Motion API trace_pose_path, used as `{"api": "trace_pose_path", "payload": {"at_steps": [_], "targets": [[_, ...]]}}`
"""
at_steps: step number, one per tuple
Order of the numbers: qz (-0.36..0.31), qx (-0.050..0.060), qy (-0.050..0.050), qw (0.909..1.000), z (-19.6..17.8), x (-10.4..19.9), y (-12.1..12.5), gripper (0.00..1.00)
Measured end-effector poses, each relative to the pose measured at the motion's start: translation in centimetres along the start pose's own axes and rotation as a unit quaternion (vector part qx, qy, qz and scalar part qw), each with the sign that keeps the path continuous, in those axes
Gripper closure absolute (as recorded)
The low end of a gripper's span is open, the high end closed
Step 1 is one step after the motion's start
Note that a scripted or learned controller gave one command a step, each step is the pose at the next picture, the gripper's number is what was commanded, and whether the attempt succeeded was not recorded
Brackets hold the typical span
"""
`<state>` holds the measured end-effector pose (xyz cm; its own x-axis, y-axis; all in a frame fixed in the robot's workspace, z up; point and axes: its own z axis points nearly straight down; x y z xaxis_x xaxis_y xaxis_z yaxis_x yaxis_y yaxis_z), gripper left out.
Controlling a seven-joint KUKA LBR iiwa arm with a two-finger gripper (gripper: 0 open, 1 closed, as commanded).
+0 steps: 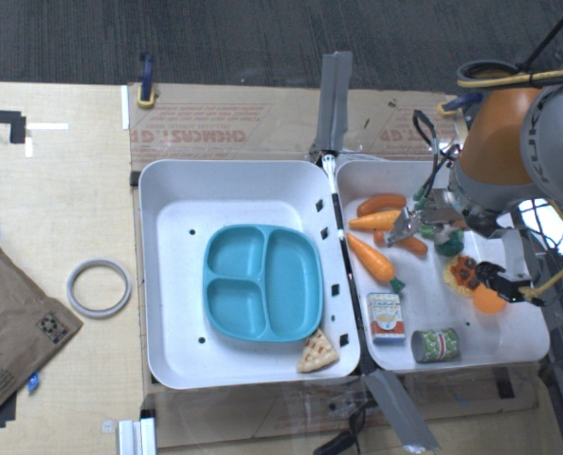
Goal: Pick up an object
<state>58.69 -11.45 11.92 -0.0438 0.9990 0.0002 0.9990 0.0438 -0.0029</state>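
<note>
My gripper (409, 226) is low in the right bin (518, 349), at its upper middle. It hangs over the right end of an orange carrot (374, 220) and just above a small red piece (413, 246). A reddish sausage-shaped piece (382, 202) lies behind that carrot, and a second carrot (371, 257) lies slanted in front of it. A dark green piece (449, 245) sits right beside the gripper. Nothing is visibly held.
Toward the front of the right bin are a small carton (385, 316), a green can (437, 345) and a cluster of orange and yellow toy food (473, 278). The left bin (168, 254) holds a blue divided plate (263, 282) and a pizza slice (317, 354). A tape ring (99, 286) lies on the bench.
</note>
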Motion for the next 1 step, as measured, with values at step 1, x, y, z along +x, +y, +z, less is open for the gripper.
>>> {"api": "trace_pose_path", "payload": {"at_steps": [1], "targets": [[-0.045,0.0,0.0,0.999,2.77,0.27,0.85,0.0]]}}
